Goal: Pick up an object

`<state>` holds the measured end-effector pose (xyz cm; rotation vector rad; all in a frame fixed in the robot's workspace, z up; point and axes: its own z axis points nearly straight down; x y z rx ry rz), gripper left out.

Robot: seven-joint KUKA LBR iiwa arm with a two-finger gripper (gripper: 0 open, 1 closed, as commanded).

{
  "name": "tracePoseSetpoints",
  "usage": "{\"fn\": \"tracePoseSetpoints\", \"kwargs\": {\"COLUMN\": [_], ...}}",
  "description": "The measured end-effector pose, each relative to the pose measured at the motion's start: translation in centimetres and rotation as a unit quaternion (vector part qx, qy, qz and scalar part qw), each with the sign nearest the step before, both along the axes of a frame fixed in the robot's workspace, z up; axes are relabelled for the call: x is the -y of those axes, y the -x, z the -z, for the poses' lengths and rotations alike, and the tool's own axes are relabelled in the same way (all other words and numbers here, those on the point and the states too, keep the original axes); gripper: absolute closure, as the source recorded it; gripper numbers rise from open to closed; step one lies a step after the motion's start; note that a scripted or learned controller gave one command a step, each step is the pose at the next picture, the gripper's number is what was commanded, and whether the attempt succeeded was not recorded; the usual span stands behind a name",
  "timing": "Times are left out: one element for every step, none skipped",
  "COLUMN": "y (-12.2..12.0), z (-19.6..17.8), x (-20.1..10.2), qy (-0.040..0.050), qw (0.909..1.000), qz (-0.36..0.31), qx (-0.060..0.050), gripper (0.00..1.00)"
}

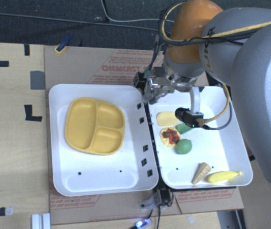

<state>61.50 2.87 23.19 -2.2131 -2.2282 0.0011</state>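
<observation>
In the right bin (230,142) lie a pale yellow oval piece (166,119), a small pizza slice with red topping (170,136), a green ball (183,146), a waffle cone (201,172) and a yellow banana (224,176). Another green item (183,127) peeks out beside the black fitting (188,116). My gripper (150,90) hangs over the far left corner of the right bin, near the divide between the bins, just above and beyond the pale yellow piece. Nothing shows between its tips.
The left bin (64,171) holds a yellow divided plate (95,125). A black cable (218,120) loops over the right bin's middle. The big grey arm (249,56) covers the right side. Cardboard (97,66) underlies both bins.
</observation>
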Motion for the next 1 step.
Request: {"fn": "tracePoseSetpoints", "kwargs": {"y": [-0.4], "z": [1.33], "x": [-4.83], "qy": [0.0004], "qw": [1.0], "qz": [0.001], "qx": [0.0], "gripper": [1.0]}}
